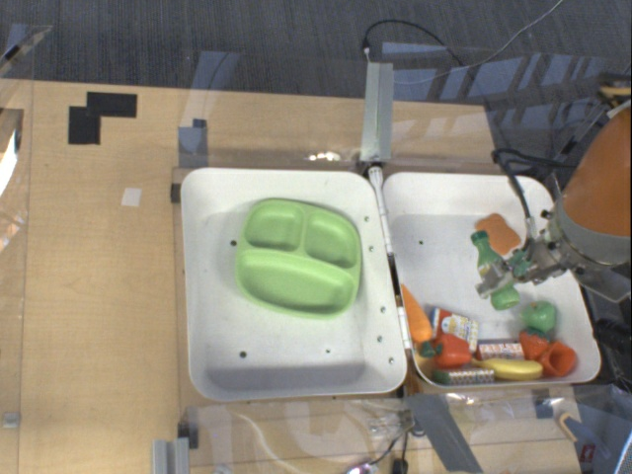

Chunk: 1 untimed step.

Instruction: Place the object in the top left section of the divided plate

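Camera view has the green bottle (488, 255) in the right bin (444, 200), upright-ish beside the gripper (513, 270); whether the pincer grips it, I cannot tell. Left bin (212, 363) carries the green divided plate (296, 255), well apart from the bottle.

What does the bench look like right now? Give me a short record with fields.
plate: green divided plate in the left bin, nothing on it
gripper: gripper over the right bin, next to a green bottle
grasp: cannot tell
other items in right bin: carrot, banana, green pepper, brown piece
task state: no object yet in the top left section
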Each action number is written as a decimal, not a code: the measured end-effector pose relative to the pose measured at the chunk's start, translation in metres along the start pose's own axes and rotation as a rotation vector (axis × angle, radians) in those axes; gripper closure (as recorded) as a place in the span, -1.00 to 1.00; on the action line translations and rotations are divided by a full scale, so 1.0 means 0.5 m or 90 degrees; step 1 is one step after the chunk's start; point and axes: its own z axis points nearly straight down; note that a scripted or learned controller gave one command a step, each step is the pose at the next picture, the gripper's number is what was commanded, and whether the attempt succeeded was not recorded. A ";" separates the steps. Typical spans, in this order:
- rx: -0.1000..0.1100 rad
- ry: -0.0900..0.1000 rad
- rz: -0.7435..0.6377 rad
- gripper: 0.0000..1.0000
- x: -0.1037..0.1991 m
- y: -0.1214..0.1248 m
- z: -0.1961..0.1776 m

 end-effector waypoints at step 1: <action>0.000 0.000 -0.024 1.00 -0.020 0.133 -0.090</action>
